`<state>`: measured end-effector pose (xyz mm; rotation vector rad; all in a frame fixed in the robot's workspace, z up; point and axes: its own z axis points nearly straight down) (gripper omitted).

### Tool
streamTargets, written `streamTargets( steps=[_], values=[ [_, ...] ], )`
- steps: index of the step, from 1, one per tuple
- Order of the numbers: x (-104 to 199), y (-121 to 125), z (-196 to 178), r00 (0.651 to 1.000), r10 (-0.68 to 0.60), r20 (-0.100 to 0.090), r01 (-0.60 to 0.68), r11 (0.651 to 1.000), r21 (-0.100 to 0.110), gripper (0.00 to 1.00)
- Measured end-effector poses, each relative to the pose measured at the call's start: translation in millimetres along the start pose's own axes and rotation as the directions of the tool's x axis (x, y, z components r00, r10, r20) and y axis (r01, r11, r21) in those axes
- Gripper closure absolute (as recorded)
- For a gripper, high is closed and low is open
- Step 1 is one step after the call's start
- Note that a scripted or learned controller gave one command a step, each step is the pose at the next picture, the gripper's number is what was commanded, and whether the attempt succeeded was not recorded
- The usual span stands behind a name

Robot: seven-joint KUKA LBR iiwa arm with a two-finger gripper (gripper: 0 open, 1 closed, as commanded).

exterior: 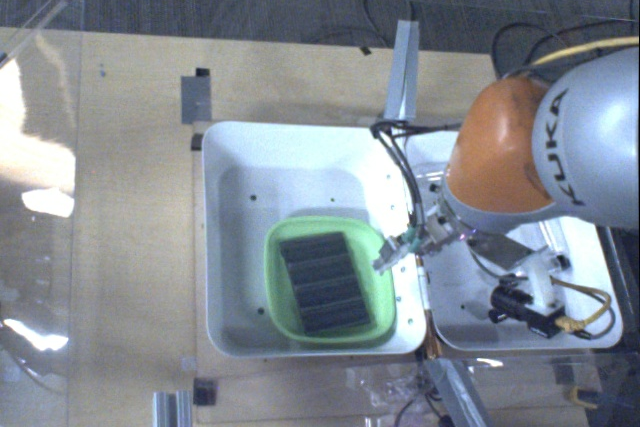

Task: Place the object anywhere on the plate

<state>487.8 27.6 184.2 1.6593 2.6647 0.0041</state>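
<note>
A square green plate (279, 260) with rounded corners lies in the near right part of the left bin (235, 180). A dark ribbed rectangular object (323, 283) rests flat on it and covers most of its middle. My gripper (398, 251) hangs at the plate's right rim, over the wall between the two bins, just right of the dark object. Nothing shows in its grasp. The orange band and grey wrist (505, 160) loom above it and hide part of the right bin.
The right bin (590, 320) lies under the arm; a black part with a yellow cable (528, 307) sits over its near side. A grey upright post (403, 70) stands behind the bins. A clear plastic sheet (40, 175) covers the bench at left.
</note>
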Motion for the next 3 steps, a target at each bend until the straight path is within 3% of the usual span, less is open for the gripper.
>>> streamTargets(
  steps=[1, 2, 3],
  values=[
    [-0.7, 2.3, -10.8, 1.0, 0.0, 0.002, 0.0, 1.0, -0.006, 1.0],
    [32.7, 16.1, -0.6, 0.976, -0.218, 0.0, 0.218, 0.976, -0.001, 1.0],
    [32.4, 16.0, -0.6, 0.976, -0.218, 0.0, 0.218, 0.976, -0.001, 0.0]
  ],
)
